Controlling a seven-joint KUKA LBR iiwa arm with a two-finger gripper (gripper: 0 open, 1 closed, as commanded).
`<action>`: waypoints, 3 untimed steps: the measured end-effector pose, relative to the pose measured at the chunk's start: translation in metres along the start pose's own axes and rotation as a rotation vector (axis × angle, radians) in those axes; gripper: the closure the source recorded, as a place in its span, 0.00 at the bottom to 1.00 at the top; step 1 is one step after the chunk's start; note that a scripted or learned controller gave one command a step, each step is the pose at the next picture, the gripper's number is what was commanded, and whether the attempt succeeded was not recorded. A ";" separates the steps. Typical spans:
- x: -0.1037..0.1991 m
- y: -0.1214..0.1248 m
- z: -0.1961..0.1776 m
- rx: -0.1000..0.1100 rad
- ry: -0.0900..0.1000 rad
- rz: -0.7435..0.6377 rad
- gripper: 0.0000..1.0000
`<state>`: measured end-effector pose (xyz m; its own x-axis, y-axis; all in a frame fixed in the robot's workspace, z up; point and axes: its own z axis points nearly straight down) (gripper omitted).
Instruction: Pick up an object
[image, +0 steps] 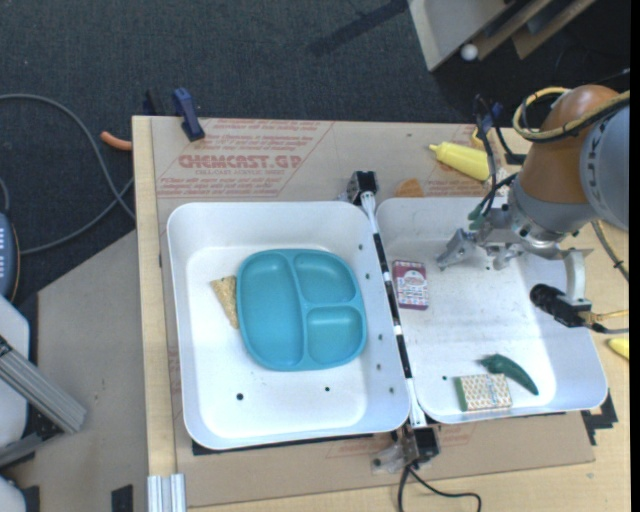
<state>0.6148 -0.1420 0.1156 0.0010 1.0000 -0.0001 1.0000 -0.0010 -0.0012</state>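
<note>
My gripper (478, 254) hangs over the far part of the right bin (560, 395), its fingers spread open with nothing between them. A small maroon and pink packet (410, 284) lies to its left, by the bin's left wall. Near the front of that bin a green pepper-like piece (512, 370) lies beside a speckled rectangular block (484, 393). The left bin (195, 250) holds a teal divided plate (300, 308), and a tan cracker-like piece (224, 292) sticks out from under the plate's left edge.
A yellow banana-like toy (460, 158) and a small orange piece (408, 187) lie on the board behind the right bin. A blue clamp (187, 113) grips the board's far left edge. A black part (555, 303) juts over the right bin's right side.
</note>
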 end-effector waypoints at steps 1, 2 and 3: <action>0.022 0.052 0.031 -0.003 -0.001 -0.002 0.00; 0.009 0.052 0.022 -0.005 -0.002 -0.001 0.00; -0.002 0.017 0.031 0.000 0.000 -0.001 0.00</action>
<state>0.6319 -0.1436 0.0845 0.0003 1.0000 0.0000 1.0000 -0.0003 -0.0017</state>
